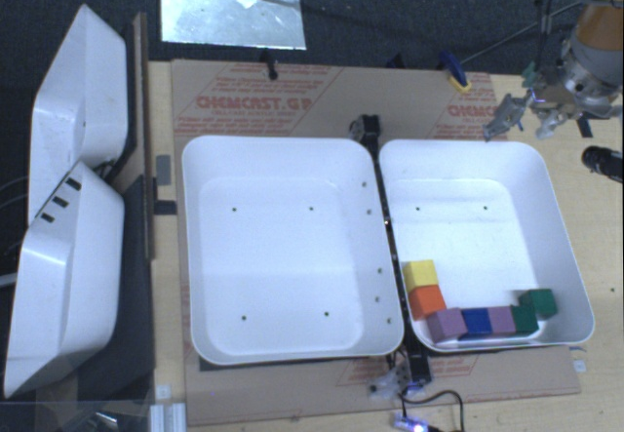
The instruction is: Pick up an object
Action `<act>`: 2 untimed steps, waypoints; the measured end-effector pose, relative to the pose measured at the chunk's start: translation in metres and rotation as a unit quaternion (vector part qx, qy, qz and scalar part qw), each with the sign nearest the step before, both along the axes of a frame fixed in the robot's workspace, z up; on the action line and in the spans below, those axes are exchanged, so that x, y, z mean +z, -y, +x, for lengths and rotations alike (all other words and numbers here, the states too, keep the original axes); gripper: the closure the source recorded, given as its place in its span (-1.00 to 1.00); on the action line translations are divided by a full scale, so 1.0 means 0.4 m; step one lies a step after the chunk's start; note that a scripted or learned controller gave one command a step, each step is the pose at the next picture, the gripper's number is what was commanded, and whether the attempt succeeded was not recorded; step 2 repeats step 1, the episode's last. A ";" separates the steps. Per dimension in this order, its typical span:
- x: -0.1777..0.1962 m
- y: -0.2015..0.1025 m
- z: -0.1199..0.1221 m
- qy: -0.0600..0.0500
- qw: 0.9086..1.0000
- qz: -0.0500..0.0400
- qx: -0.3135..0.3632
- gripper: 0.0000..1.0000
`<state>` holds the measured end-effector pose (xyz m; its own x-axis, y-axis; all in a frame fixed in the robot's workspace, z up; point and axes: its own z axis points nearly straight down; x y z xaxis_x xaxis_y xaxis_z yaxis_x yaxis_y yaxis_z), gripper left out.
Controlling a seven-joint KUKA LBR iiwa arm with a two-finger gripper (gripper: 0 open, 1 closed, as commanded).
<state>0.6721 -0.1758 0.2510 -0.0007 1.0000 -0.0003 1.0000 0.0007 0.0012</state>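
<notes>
In the right bin [556,225], small coloured blocks [478,313]

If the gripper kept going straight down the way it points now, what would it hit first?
Probably the far rim of the right bin or the cardboard just behind it. The gripper hangs above that far edge; height is unclear. The blocks lie at the near side, well off that line.

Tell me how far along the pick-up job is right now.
Nothing looks picked up so far. The tool hangs above the far rim of the right bin, with nothing between its fingers. The blocks sit along the bin's near edge, so reaching down, gripping one and lifting it are all left.
</notes>
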 end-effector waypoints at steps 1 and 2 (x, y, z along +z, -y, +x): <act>-0.268 -0.060 0.001 -0.004 1.000 0.001 0.001 -1.00; -0.268 -0.060 0.001 -0.004 1.000 0.001 0.001 -1.00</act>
